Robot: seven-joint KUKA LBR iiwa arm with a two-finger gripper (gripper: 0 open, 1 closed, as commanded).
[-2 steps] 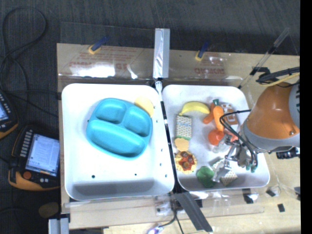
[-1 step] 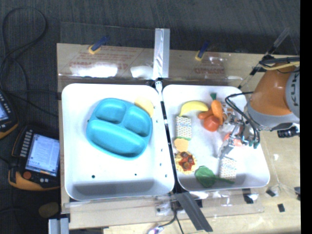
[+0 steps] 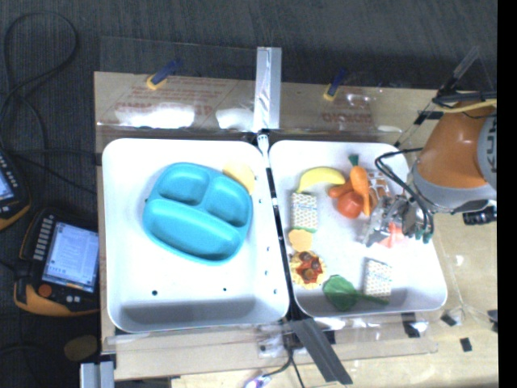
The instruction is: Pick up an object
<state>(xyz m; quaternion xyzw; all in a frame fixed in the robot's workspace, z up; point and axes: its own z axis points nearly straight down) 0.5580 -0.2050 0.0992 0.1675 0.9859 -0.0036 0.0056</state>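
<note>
Tabletop's right white bin (image 3: pixel 436 293) holds the clutter; claw (image 3: pixel 386 231) low beside orange carrot-shaped toy (image 3: pixel 358 186); can't tell its opening or any hold; pick not done yet.

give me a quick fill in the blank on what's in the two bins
The blue divided tray lies in the ____ bin.
The banana lies in the ____ bin.
The gripper hangs over the ____ bin.
The green item lies near that bin's ____ edge.

Missing words: left; right; right; front
</note>
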